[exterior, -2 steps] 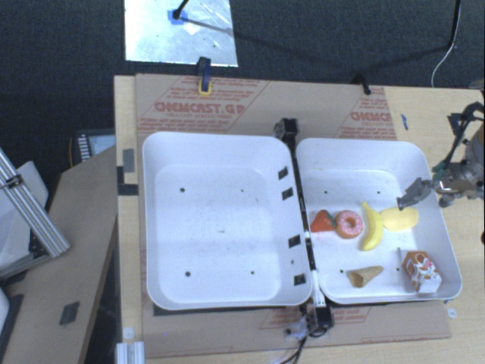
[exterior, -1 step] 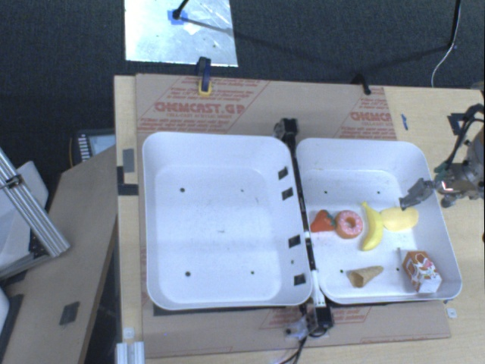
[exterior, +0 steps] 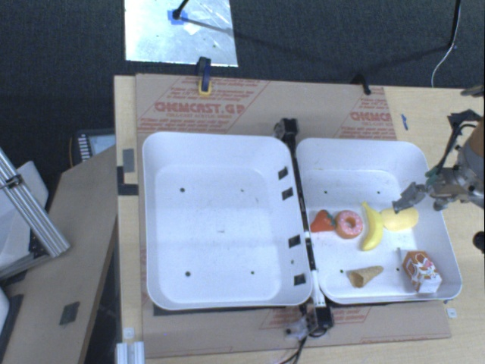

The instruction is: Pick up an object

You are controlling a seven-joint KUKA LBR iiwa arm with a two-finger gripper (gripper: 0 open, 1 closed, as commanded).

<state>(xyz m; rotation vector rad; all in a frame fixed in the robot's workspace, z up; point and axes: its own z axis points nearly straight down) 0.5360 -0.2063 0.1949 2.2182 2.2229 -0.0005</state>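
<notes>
Camera view, two white bins on cardboard-topped bench, dark carpet, fingers state unclear.

A pale wooden bench carries a brown sheet of cardboard — and on that, side by side, two white bins.

"CHEMCAST GP" in red, twice, on brown sheet

Bright even light, soft focus, faint shadows, mild graininess
</notes>
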